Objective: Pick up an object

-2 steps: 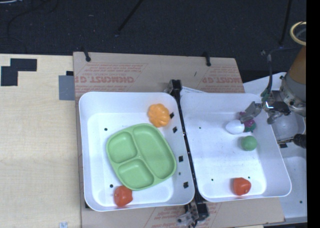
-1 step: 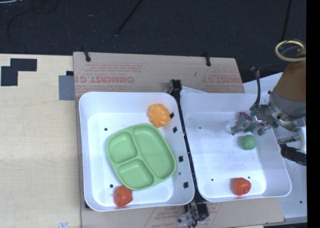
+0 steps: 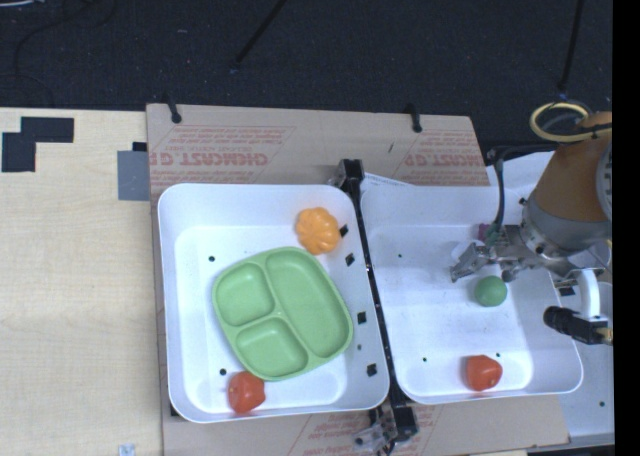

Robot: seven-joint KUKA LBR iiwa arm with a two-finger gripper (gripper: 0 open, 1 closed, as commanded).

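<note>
My gripper (image 3: 488, 266) hangs over the middle of the right bin (image 3: 430, 384), reaching in from the right on the grey arm with its orange band (image 3: 572, 176). Its fingers stand spread, open, with nothing visibly between them. A small green ball (image 3: 490, 291) lies just on the near side of the gripper, close against it. Near that bin's front wall sits a red object (image 3: 482, 372).
The left bin (image 3: 180, 244) holds a green divided plate (image 3: 282, 313), a yellow-orange object (image 3: 318, 230) at the back and a red object (image 3: 245, 391) at the front. A black divider (image 3: 366, 284) runs between the bins. Cardboard lies under both.
</note>
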